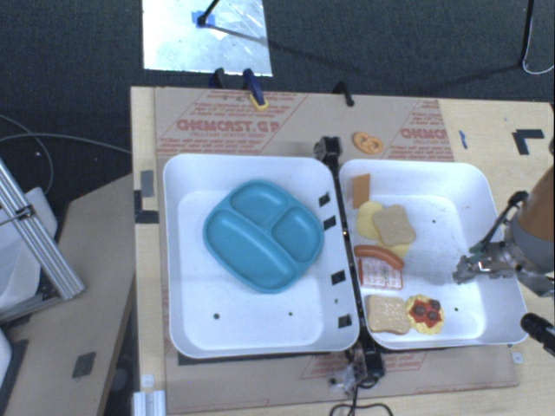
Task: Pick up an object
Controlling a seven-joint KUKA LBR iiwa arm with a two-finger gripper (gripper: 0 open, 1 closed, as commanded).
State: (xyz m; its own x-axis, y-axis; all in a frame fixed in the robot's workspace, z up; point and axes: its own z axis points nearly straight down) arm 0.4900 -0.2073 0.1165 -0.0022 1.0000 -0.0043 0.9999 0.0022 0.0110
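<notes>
The right bin (451, 180) holds toy food along its left side: an orange slab (361, 190), a yellow piece (370, 220) under a bread slice (395, 226), a hot dog (379, 256), a red-and-white packet (380, 274), another bread slice (388, 314) and a small pizza piece (425, 313). My gripper (469, 269) reaches in from the right edge and hangs low over the bin's bare right half, well to the right of the food. Nothing shows between its fingers.
The left bin (186, 319) carries a blue divided plate (263, 235). A small pretzel-like toy (368, 143) lies on the cardboard behind the right bin. A blue-and-yellow clamp (254, 89) sits at the bench's far edge.
</notes>
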